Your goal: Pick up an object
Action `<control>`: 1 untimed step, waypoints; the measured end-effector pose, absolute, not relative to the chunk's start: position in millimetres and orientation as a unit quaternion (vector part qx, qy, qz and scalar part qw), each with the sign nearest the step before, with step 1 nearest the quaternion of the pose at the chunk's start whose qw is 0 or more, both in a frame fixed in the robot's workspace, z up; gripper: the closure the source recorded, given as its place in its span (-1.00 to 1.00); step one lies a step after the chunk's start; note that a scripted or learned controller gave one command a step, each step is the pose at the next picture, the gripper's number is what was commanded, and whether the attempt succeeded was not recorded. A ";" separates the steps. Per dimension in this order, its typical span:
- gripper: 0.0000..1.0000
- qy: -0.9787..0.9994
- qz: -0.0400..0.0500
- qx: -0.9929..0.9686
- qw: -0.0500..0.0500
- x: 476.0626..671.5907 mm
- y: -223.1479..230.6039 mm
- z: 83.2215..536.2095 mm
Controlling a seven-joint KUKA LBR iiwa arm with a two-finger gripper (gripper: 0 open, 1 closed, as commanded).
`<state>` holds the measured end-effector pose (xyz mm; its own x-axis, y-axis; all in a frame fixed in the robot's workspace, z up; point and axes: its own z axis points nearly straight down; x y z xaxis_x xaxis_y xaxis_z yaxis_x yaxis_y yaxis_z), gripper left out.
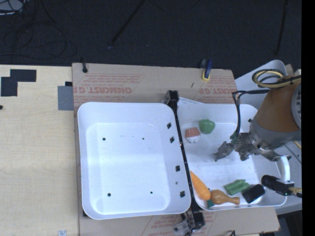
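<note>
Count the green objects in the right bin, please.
2: a round green object near the far side, and a long green object near the front edge. The arm may hide others.

Grey arm (275, 132) with orange band (278, 109), black-and-yellow cable loops (268, 77) at twelve o'clock, dark metal gripper (224, 151).

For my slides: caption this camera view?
Gripper hovers in right bin among green pepper, carrot and other toys.
</note>
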<state>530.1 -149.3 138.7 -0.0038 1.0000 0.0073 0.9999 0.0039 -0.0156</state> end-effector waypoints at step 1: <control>-1.00 -0.705 0.002 -0.709 0.003 493.3 -191.3 108.4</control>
<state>493.3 -191.3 108.4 0.0052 1.0000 0.0010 1.0000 -0.0052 -0.0080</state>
